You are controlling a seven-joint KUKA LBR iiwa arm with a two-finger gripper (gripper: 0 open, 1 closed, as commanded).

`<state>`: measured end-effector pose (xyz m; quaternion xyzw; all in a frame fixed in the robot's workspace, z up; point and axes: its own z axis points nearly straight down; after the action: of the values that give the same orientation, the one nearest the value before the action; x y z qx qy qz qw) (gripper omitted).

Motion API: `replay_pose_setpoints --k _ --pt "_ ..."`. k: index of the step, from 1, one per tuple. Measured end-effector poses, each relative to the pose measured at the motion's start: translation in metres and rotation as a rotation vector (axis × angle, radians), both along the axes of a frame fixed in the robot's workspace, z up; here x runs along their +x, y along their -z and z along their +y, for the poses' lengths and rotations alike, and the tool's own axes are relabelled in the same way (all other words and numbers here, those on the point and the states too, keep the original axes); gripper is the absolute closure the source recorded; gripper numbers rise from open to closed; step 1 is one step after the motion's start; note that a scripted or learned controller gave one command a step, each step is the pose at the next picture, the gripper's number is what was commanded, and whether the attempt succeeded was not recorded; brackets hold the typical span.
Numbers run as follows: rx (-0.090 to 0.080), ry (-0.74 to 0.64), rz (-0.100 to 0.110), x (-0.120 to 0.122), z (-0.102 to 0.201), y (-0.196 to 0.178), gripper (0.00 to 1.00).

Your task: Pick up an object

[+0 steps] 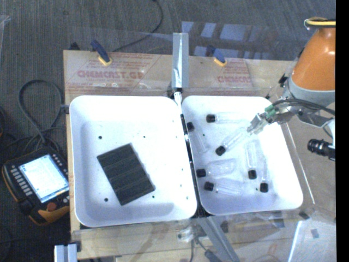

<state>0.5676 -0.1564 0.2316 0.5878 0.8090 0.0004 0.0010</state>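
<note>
The bench (125, 72) is a pale wooden board with faded red print, and on it two shallow white bins stand side by side, their rims touching in the middle. The left bin (87, 146) is smooth and glossy plastic with rounded corners; a flat dark slab (125, 173) lies in it, rectangular, ribbed in a few bands and turned at a slant. The right bin (283, 195) holds several clear vials (232, 141) with small black caps, thin tubes of transparent plastic that are hard to see against the white floor; they lie scattered in different directions, some near the middle wall and some at the near side. The arm (316, 59) comes in from the right with a rounded orange band above a grey ring, and the pincer (259, 123) hangs low over the far right part of this bin, slim and metallic with a small green spot. Its tip is just at the upper end of one slanted vial, but I cannot tell if it touches the vial, and whether it stands wide or narrow is too small to see. Two blue clamps (101, 51) grip the far edge of the bench.
</note>
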Motion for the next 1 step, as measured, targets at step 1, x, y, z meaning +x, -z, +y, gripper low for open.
replay_pose_setpoints --k 1 --pt "0.001 -0.02 0.004 0.0436 0.0316 0.1014 0.0"
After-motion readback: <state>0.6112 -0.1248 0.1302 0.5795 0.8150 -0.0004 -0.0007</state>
